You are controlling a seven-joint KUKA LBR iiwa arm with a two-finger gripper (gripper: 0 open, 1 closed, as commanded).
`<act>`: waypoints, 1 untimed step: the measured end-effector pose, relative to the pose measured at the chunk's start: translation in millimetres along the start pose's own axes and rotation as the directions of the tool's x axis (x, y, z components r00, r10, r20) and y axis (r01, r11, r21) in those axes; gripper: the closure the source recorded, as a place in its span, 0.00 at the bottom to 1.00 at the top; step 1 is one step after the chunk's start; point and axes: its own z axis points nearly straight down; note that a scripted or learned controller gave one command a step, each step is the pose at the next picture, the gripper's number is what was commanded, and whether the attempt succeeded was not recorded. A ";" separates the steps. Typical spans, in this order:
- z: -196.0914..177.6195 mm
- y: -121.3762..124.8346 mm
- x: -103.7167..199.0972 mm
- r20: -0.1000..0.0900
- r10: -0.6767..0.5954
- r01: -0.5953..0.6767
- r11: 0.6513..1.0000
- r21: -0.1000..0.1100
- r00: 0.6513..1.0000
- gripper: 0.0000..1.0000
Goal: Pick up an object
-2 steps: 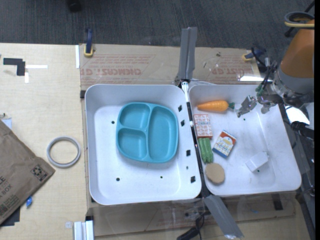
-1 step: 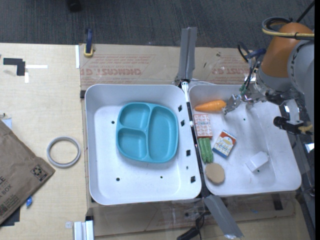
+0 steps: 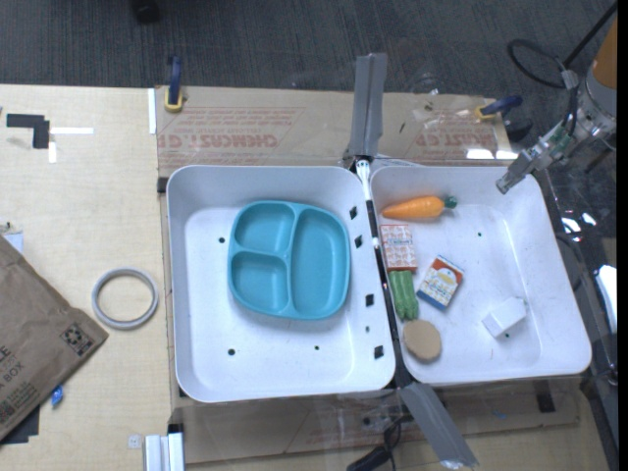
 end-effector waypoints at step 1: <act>111.7 15.9 22.4 -0.003 -0.258 0.258 0.966 0.000 0.966 0.00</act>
